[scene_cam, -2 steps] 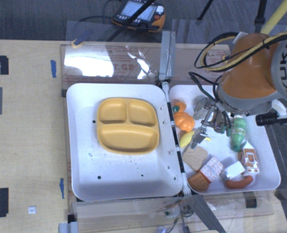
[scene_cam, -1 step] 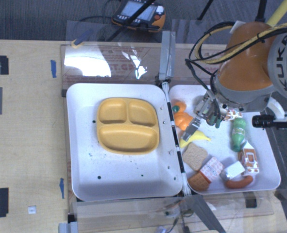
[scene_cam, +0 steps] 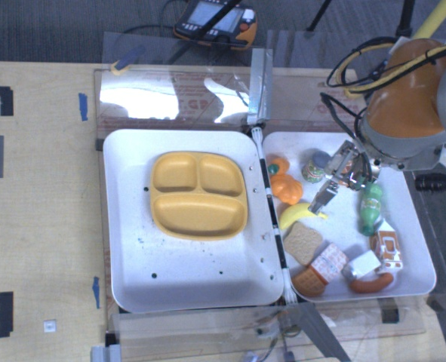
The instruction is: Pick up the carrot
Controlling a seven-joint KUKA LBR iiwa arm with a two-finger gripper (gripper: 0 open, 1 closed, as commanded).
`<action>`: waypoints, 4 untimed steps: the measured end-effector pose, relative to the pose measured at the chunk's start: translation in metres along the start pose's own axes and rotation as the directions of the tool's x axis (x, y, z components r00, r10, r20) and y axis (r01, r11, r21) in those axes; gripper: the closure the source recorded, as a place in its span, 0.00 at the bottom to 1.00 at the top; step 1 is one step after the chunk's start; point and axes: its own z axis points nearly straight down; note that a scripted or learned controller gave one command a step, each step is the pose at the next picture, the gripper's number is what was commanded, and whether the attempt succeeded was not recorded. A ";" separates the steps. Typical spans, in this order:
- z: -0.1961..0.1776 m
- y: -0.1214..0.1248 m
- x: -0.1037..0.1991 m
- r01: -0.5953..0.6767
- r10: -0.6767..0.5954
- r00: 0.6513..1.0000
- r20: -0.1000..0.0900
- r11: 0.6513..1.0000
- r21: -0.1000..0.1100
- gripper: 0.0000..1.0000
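Camera view: gripper (scene_cam: pixel 322 200) above banana (scene_cam: pixel 298 216), fingers narrow, holding nothing. Carrot (scene_cam: pixel 286 189) just beside, leftward; shift over, open wider, descend.

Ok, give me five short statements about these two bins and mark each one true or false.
1. The yellow divided plate lies in the left bin. True.
2. The pincer hangs over the left bin. False: it is over the right bin, near the banana.
3. The orange carrot lies by the right bin's left wall. True.
4. The green bottle rests on the plate. False: it lies in the right bin.
5. The pincer grips the carrot. False: the carrot lies in the bin, left of the pincer.
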 end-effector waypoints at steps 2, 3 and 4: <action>0.091 -0.010 -0.024 0.529 -0.529 0.849 0.007 0.849 -0.003 0.00; 0.093 0.033 -0.072 0.538 -0.538 0.843 0.005 0.843 -0.001 0.00; 0.081 0.031 -0.076 0.534 -0.534 0.846 0.011 0.846 0.002 1.00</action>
